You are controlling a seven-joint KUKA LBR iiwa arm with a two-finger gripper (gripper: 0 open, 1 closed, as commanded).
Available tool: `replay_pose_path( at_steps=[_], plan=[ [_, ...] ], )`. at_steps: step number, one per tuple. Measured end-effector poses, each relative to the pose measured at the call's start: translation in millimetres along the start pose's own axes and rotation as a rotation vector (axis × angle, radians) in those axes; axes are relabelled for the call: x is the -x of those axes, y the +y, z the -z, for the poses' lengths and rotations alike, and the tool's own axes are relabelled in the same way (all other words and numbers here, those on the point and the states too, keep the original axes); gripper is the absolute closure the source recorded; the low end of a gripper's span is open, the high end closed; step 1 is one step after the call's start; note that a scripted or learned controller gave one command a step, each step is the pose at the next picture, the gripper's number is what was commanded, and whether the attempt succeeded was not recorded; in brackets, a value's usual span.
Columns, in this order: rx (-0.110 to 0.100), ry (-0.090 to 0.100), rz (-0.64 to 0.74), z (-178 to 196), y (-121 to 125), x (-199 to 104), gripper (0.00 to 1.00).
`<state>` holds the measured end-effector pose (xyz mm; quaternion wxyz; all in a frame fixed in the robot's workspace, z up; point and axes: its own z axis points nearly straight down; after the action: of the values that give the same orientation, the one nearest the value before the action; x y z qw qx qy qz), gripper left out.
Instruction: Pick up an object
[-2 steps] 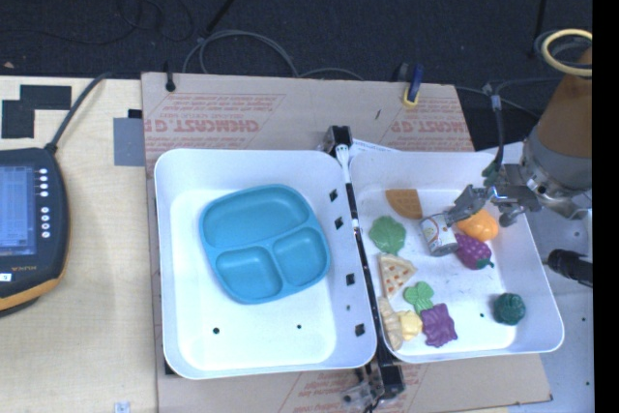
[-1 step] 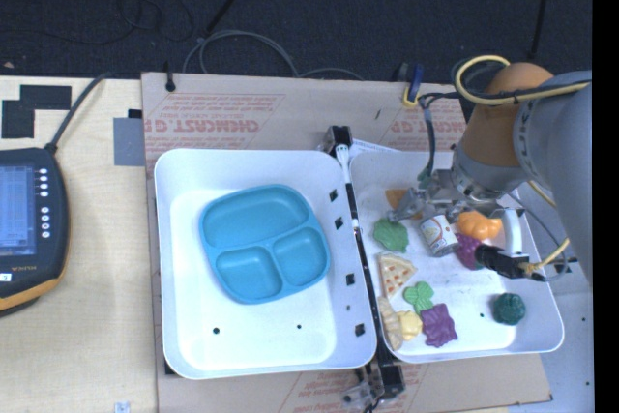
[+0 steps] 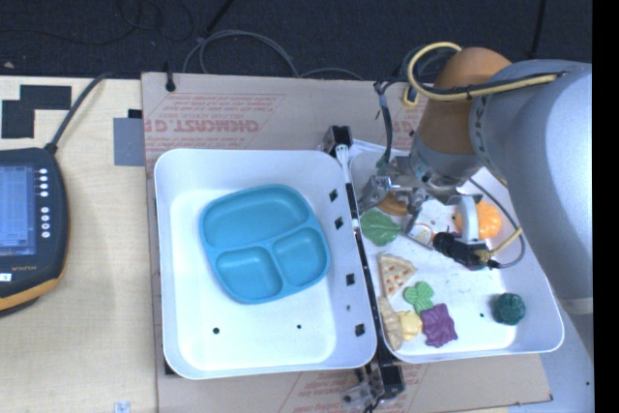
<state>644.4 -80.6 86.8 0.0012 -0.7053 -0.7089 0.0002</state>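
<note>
My gripper (image 3: pixel 402 196) reaches down into the far left part of the right bin (image 3: pixel 542 336). Just below it lies a green leaf-shaped toy (image 3: pixel 378 227), and a brown-orange piece (image 3: pixel 392 204) sits right under it. An orange ball (image 3: pixel 489 221) rests to the gripper's right, partly behind a white and black part. Nearer the front lie a pizza slice (image 3: pixel 395 273), a small green piece (image 3: pixel 419 294), purple grapes (image 3: pixel 439 324), a yellow piece (image 3: pixel 403 326) and a dark green ball (image 3: pixel 508 308). I see nothing lifted off the bin floor.
The left bin (image 3: pixel 184 324) holds a blue divided plate (image 3: pixel 263 242). The grey arm with its orange band (image 3: pixel 462 102) covers the right bin's far right. Black clips line the ridge between the bins (image 3: pixel 350 247). A pendant (image 3: pixel 24 218) lies at far left.
</note>
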Motion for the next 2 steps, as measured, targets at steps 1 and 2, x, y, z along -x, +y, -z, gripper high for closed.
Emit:
replay_pose_path(
  at_steps=[1, 2],
  plan=[
    [-0.008, 0.0, -0.006, -1, -65, 7, 0.0],
    [0.003, -0.002, -0.003, 0, 1, 11, 0.0]
  ],
)
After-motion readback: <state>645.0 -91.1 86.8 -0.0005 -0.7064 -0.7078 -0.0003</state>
